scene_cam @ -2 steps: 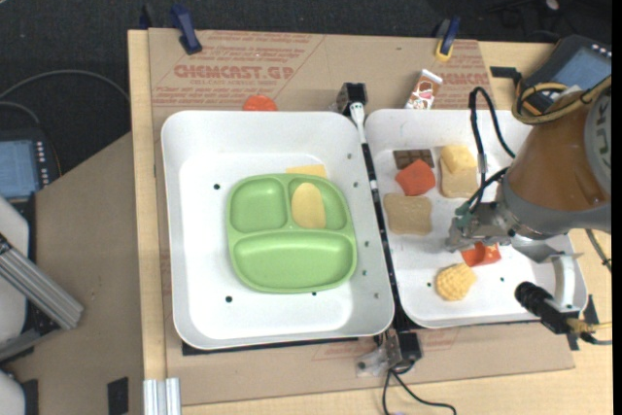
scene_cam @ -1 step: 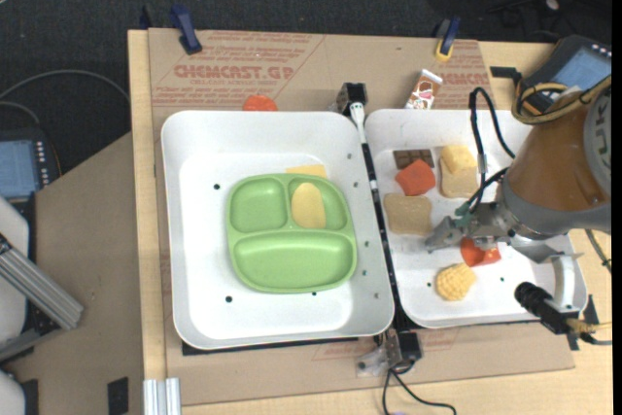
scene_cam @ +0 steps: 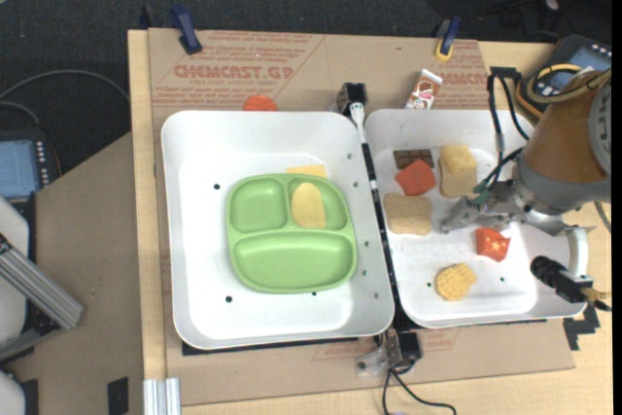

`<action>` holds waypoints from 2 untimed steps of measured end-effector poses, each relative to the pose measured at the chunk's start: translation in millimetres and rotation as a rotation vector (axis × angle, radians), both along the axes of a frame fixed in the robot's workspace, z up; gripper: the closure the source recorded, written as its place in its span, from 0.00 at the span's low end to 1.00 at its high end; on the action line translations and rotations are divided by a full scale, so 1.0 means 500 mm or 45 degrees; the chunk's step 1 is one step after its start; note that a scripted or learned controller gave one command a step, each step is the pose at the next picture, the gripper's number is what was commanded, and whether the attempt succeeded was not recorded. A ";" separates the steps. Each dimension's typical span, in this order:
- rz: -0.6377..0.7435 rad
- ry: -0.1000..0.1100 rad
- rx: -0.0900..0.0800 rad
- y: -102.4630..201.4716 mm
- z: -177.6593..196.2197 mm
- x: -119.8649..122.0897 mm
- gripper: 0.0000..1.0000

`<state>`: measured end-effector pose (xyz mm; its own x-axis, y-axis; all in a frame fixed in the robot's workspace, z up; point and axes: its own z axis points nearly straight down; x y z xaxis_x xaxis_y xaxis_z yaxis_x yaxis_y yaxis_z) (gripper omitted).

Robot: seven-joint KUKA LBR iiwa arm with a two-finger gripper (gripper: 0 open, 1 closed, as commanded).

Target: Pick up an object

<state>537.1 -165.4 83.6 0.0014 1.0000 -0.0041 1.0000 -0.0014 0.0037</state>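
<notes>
The right bin [scene_cam: 515,304] holds several small items: a red block [scene_cam: 416,178] on a brown slab [scene_cam: 412,156], a pale yellow chunk [scene_cam: 457,170], a tan bread-like piece [scene_cam: 407,214], a small red cube [scene_cam: 493,245] and a round yellow corn-like piece [scene_cam: 454,282]. My gripper [scene_cam: 465,212] reaches in from the right and sits low over this bin. It lies between the tan piece and the red cube, just below the pale yellow chunk. Nothing is visibly held in it.
The left bin [scene_cam: 194,209] carries a green divided plate [scene_cam: 282,258] with a yellow item [scene_cam: 308,205] in its upper right compartment. A pale yellow slice [scene_cam: 307,172] lies behind the plate. A small carton [scene_cam: 425,90] and two blue clamps [scene_cam: 185,29] [scene_cam: 446,36] sit at the bench's back.
</notes>
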 end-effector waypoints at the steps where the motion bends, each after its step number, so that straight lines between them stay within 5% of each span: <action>1: -0.001 0.011 0.008 -0.001 0.002 -0.063 0.00; 2: 0.000 0.003 0.004 -0.001 0.023 -0.059 1.00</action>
